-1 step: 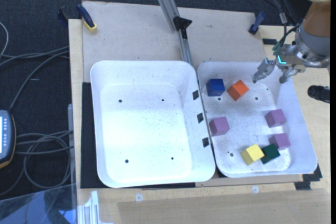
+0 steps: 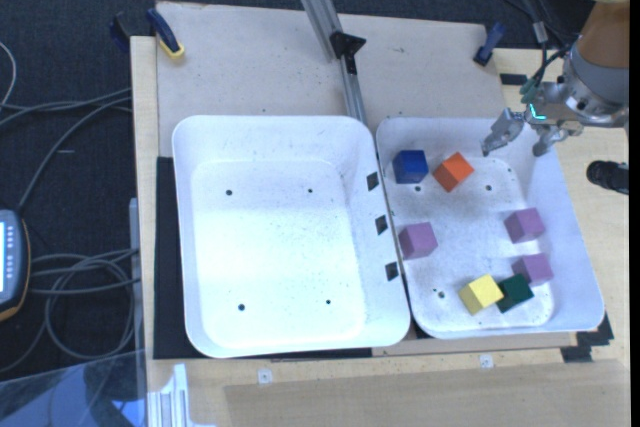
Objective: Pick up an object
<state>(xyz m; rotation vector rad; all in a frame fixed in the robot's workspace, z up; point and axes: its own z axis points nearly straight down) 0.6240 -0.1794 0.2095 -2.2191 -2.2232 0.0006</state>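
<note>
Camera view looks down on a worktop point(image 2: 260, 65) w/ two white bins side by side. The left bin point(image 2: 200, 155) sits next to the right bin point(image 2: 575, 255), and the right one has all the blocks. A blue block point(image 2: 410, 166) and an orange block point(image 2: 454, 171) sit close together near the top. A purple block point(image 2: 418, 239) is by the left wall. Another purple block point(image 2: 524, 224) is on the right side, and a third purple block point(image 2: 537, 267) is just below it. A yellow block point(image 2: 482, 293) touches a dark green block point(image 2: 516, 293) near the bottom. The arm comes in from the right, and its pincer point(image 2: 520, 137) hangs over the top right corner of the right bin. Its two fingers look spread apart, maybe w/ nothing between them. It is near the orange block but not touching it.
</note>
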